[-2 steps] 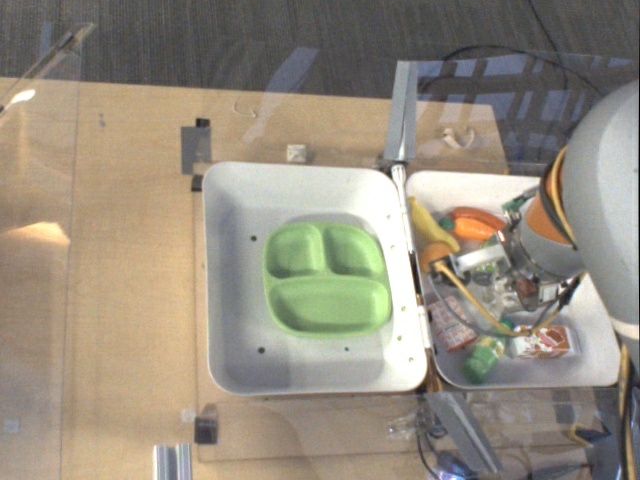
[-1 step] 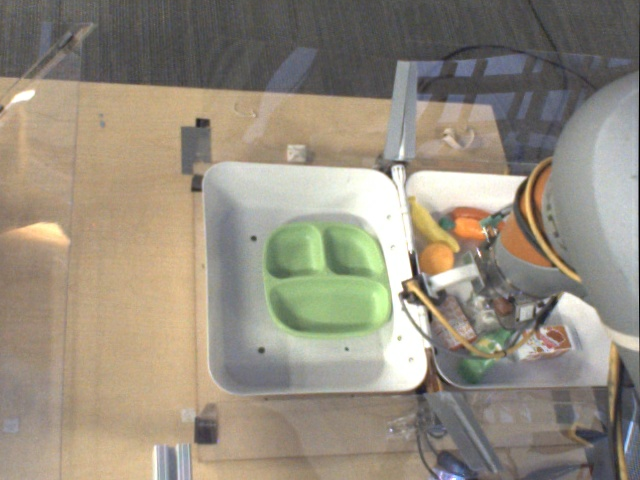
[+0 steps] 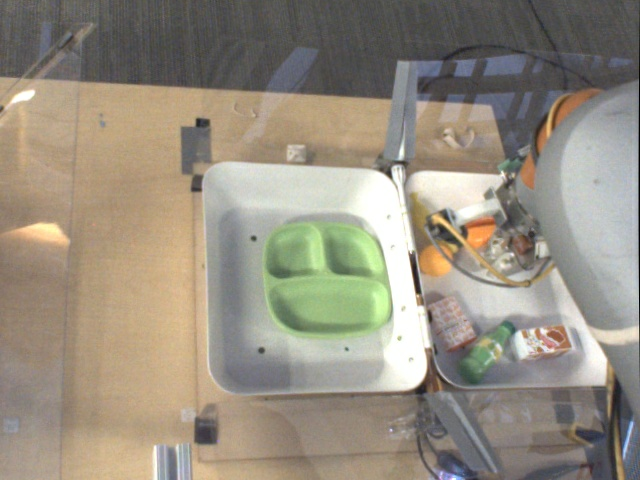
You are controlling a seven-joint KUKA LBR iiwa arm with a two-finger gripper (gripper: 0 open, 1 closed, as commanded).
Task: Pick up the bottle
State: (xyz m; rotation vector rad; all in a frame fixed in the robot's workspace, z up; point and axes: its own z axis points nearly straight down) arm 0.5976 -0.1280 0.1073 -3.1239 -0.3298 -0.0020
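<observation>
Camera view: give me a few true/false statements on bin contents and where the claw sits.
1. The green divided plate lies in the left bin. True.
2. The green bottle lies in the left bin. False: it lies in the right bin, near the front.
3. The claw is over the right bin. True.
4. The bottle is between the claw's fingers. False: it lies apart from the claw, beside the small carton.
</observation>
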